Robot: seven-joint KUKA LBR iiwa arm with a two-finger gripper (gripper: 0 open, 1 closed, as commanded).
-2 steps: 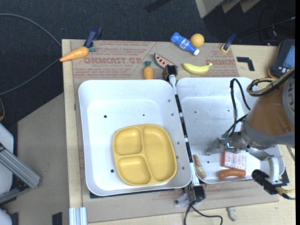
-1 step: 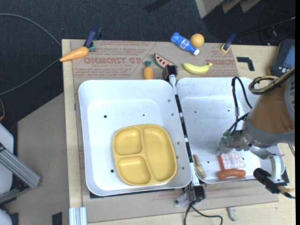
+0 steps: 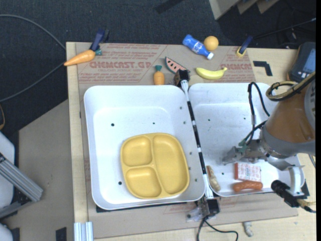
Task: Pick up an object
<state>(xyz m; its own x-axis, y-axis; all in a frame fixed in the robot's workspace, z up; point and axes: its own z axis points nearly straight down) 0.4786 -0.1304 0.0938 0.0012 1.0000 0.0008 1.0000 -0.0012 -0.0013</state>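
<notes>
In the right bin (image 3: 220, 109), near its front edge, lie a red-and-white packet (image 3: 247, 172), a brown sausage (image 3: 247, 186) and a pale beige piece (image 3: 212, 178). My gripper (image 3: 239, 153) hangs low over the bin, just above and to the left of the packet; whether it touches the packet is unclear. The grey arm with its orange band (image 3: 290, 119) comes in from the right and hides the bin's right side. Nothing shows as held.
The left bin (image 3: 100, 114) holds a yellow divided plate (image 3: 154, 164). On the bench behind the bins lie a carrot (image 3: 80, 57), a small orange piece (image 3: 159, 77), a watermelon slice (image 3: 173, 64), a banana (image 3: 210, 73), a blue bottle (image 3: 196, 46) and an orange ball (image 3: 211, 42).
</notes>
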